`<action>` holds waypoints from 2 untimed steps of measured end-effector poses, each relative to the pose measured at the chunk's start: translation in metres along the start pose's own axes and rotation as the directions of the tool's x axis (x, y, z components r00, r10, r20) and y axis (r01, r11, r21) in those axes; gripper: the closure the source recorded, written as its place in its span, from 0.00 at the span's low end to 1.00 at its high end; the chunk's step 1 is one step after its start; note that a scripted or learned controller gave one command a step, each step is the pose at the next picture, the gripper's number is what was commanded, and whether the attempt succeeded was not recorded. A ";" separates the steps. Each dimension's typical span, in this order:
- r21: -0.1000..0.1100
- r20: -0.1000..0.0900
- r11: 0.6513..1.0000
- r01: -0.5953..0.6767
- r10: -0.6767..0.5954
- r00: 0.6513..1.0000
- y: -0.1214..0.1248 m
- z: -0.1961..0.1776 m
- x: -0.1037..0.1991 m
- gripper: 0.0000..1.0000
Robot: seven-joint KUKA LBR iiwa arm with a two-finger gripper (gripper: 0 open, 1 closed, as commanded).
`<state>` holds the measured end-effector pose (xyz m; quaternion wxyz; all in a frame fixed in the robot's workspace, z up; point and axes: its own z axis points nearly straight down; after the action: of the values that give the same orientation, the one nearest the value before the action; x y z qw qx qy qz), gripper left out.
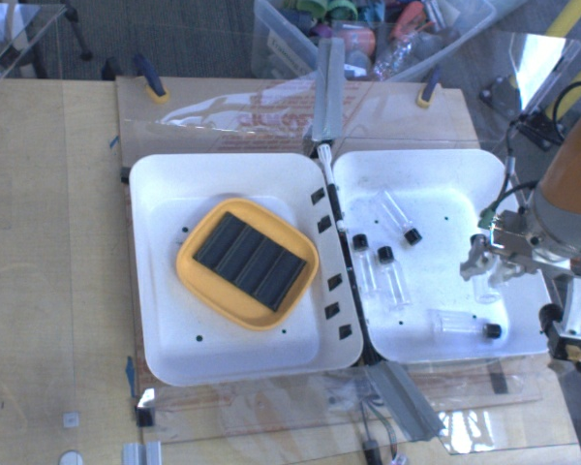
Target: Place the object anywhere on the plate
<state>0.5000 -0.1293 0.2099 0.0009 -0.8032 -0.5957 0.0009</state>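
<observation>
Broadly, the bench (48, 260) carries two white bins; the left bin (155, 337) holds the yellow plate (247, 264) with its dark ridged inset, the right bin (436, 177) several clear vials with black caps (392, 269); the gripper (484, 264) hovers over the right bin's far side, its spread impossible to tell; best to centre on one vial, crosswise to it, before closing.

Robotics lab: taped-down white bins (165, 352) on a wooden bench (48, 260), clear tub of assorted objects (368, 13) behind.
</observation>
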 end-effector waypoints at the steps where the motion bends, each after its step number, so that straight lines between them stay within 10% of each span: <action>1: 0.003 -0.001 0.982 0.187 -0.187 0.982 -0.041 0.009 0.063 1.00; 2: -0.002 0.001 0.957 0.290 -0.290 0.957 -0.024 0.014 0.122 1.00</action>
<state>0.5129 -0.0056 0.1960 0.0001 -0.7073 -0.7069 0.0003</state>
